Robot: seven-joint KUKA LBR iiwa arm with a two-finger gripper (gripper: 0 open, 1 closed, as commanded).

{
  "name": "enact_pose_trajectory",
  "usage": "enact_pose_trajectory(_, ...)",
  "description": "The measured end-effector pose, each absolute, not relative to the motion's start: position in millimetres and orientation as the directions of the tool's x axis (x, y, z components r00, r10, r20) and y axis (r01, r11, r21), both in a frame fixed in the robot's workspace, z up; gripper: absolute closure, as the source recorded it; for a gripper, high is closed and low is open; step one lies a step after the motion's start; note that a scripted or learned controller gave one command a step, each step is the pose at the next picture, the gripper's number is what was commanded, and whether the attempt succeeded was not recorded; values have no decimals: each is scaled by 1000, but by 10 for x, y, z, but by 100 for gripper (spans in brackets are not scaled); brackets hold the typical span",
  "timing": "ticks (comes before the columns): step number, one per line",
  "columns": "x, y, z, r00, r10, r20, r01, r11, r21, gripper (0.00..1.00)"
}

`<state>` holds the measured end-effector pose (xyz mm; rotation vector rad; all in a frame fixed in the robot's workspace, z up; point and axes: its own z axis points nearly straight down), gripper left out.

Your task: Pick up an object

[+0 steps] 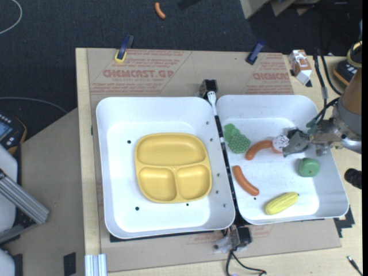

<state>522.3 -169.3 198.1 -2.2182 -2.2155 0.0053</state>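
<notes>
Over the right bin (322,203), jaws (286,143) touching orange sausage (260,148) end, grip state unclear, nothing visibly held.

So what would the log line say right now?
gripper: low in right bin | nearest: orange sausage | held: nothing seen | tray: left bin

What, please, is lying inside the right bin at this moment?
The right bin holds green grapes, two sausages, a corn cob and a green round item. The pincer covers the upper sausage's right end.
</notes>
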Motion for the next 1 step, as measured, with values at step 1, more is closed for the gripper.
enact_pose_trajectory(1,5261,-1689,1540,0,1000,3,1000,0,-6,0)
